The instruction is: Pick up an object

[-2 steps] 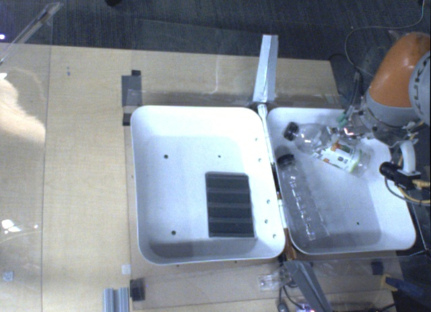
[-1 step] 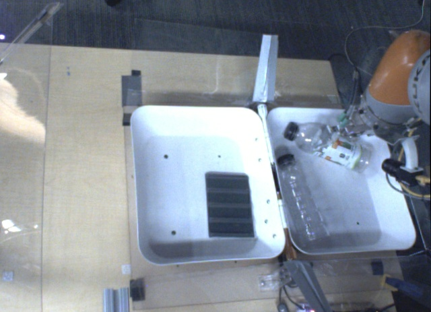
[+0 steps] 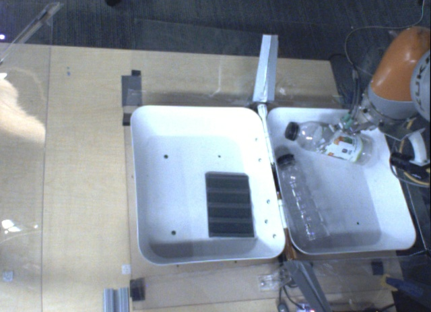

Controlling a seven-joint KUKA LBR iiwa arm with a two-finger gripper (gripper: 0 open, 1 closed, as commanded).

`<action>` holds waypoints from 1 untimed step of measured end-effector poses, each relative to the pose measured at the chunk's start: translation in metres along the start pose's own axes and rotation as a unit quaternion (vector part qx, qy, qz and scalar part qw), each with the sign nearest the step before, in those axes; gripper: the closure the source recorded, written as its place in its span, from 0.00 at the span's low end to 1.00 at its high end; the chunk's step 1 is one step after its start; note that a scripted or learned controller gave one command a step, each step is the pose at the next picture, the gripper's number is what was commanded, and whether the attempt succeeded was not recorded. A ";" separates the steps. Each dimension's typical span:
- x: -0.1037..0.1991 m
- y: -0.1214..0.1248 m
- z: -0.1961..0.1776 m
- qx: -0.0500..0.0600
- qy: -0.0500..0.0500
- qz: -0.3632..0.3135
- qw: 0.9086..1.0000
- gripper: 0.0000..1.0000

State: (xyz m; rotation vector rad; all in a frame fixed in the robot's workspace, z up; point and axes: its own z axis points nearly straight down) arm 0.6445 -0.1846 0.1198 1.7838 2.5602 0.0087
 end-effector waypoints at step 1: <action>-0.010 0.018 0.018 0.023 0.016 -0.113 0.993 0.00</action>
